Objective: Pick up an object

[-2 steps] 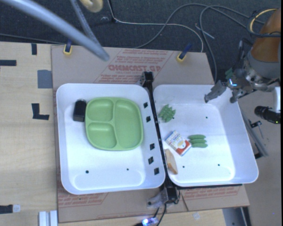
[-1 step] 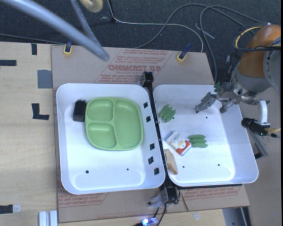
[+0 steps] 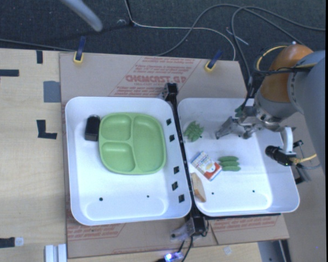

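My jaws (image 3: pixel 229 129) hang over the right bin (image 3: pixel 273 201), spread and holding nothing. At seven o'clock from them lies a small packet (image 3: pixel 206 165); a green pod (image 3: pixel 229 163) sits just beside it, at three o'clock of the packet.

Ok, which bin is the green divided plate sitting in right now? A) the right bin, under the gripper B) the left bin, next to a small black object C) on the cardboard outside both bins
B: the green divided plate lies in the left bin, with the small black object just off its left edge, while the gripper is over the right bin.
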Robot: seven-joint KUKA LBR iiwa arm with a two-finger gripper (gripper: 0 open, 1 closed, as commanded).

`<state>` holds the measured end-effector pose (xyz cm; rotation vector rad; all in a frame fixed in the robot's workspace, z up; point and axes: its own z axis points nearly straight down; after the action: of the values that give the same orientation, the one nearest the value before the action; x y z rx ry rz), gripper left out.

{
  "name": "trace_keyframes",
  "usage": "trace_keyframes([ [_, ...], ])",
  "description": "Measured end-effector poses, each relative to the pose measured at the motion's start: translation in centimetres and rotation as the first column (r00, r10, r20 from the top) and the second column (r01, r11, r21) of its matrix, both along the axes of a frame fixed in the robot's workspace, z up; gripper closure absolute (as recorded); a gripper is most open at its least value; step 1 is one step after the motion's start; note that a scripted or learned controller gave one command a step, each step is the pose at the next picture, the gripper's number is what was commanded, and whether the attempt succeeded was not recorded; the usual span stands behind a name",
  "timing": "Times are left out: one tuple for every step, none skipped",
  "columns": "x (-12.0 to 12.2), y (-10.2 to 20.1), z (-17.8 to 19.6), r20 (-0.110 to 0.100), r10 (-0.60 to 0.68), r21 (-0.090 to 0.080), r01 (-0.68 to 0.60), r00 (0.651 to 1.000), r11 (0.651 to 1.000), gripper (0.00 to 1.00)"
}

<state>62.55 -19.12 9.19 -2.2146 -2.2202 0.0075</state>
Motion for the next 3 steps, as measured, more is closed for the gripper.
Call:
trace_keyframes([
  [0.2, 0.0, 1.4, 0.006, 0.002, -0.001, -0.002, 1.0, 1.0, 1.0],
  [0.1, 0.1, 5.7, 0.011, -0.001, -0.001, 0.001, 1.0, 1.0, 1.0],
  [0.2, -0.7, 11.8, 0.013, -0.001, -0.003, 0.001, 1.0, 1.0, 1.0],
])
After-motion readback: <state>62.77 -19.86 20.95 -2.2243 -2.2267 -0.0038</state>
